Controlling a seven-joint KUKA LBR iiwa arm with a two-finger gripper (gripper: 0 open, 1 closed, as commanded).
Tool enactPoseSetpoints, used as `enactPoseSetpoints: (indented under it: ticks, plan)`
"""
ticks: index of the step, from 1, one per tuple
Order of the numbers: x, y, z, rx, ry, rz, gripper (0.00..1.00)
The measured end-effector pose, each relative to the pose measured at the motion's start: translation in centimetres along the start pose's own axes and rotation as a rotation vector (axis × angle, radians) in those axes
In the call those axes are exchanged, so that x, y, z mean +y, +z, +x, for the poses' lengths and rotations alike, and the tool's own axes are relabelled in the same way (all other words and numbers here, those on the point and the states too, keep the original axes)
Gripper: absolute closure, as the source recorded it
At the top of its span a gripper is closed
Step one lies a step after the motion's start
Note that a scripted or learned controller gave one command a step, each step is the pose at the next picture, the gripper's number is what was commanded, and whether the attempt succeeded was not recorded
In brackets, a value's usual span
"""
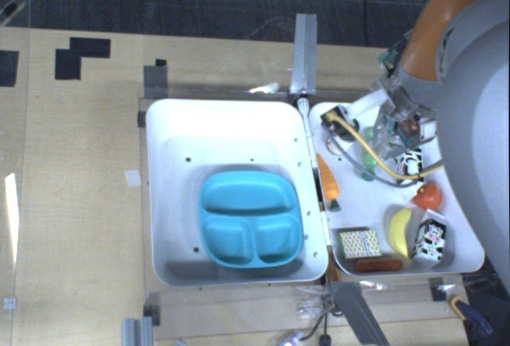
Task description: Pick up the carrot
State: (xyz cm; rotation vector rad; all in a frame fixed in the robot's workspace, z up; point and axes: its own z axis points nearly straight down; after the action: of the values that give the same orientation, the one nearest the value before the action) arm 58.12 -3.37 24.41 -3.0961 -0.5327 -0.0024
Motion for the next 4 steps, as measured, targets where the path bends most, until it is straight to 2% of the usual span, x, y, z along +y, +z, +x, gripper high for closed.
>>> enactPoseSetpoints:
  ticks: [1,2,3,4]
  plan:
    - [0.0,0.0,0.0,0.000,-0.001,0.000,0.00]
    - [-8.8,6.0,2.6,0.000,0.083,0.001,0.00]
    - [-8.7,4.8,2.7,0.005,0.087,0.002,1.00]
    - [-4.6,1.5,6.8,0.004,0.107,0.000,1.00]
